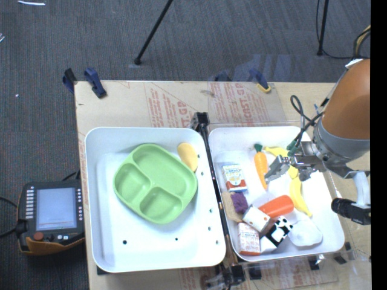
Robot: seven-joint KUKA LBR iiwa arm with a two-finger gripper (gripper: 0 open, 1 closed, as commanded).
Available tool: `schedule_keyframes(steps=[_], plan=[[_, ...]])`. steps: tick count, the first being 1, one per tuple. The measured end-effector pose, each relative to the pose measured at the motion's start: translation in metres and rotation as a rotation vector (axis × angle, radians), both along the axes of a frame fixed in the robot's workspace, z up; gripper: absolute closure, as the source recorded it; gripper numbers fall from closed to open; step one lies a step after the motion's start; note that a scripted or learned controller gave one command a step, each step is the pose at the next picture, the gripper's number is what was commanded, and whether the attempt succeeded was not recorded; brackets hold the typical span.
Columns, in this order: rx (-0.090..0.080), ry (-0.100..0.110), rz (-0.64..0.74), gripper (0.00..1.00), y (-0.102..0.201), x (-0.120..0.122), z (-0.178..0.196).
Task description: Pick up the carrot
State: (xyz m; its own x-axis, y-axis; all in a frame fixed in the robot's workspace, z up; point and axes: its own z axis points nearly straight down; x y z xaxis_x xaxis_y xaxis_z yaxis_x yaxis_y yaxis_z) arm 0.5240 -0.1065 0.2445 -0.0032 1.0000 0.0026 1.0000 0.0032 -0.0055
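Observation:
The carrot [260, 168], orange with a green top, lies lengthwise in the right bin [242, 136], near its middle and left of a banana. My gripper [286, 171] hangs over the right bin, just to the right of the carrot and above the banana [296, 193]. Its fingers are open, with nothing gripped between them. The carrot lies free on the bin floor, apart from the left finger [273, 169].
The right bin also holds an orange-red cylinder [276, 206], purple grapes [240, 202], two small cartons [234, 177] [248, 238], a black-and-white block [278, 231] and a white lump [306, 234]. In the left bin [97, 222] sit a green divided plate [156, 182] and a yellow fruit [188, 156].

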Motion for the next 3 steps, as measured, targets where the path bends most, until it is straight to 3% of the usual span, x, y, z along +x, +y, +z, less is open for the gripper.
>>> schedule_keyframes(steps=[1,2,3], plan=[[-0.002,0.010,-0.246,0.00,-0.011,0.093,-0.131],[-0.001,0.003,-0.369,0.00,-0.023,0.071,-0.159],[0.002,0.006,-0.370,1.00,-0.023,0.071,-0.150]])
